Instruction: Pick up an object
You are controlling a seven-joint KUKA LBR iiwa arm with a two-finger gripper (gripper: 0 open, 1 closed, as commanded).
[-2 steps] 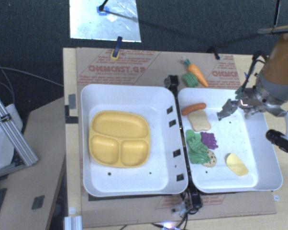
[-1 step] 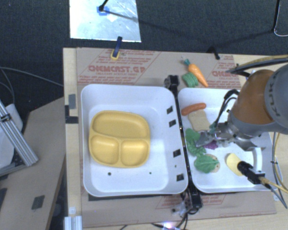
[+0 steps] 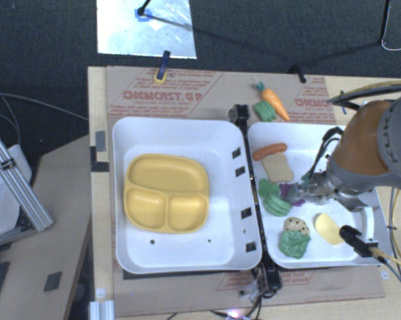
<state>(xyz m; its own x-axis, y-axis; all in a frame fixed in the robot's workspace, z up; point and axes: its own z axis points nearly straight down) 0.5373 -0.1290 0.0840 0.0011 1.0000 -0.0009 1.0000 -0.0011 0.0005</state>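
Note:
My gripper (image 3: 306,191) is down low in the right bin (image 3: 367,255), near its middle. Its tip sits right beside a small purple toy (image 3: 288,193) and a green leafy piece (image 3: 274,200); whether it touches them is unclear. Around it lie a reddish sausage (image 3: 270,151), a tan bread slice (image 3: 278,169), a speckled cookie (image 3: 296,225), a green lettuce piece (image 3: 294,244) and a pale yellow piece (image 3: 327,229).
The left bin (image 3: 140,133) holds a yellow divided plate (image 3: 166,193). A toy carrot (image 3: 276,101) with a green piece (image 3: 264,111) lies on the cardboard behind the right bin. The arm's orange band (image 3: 359,147) hangs over the right bin's right half.

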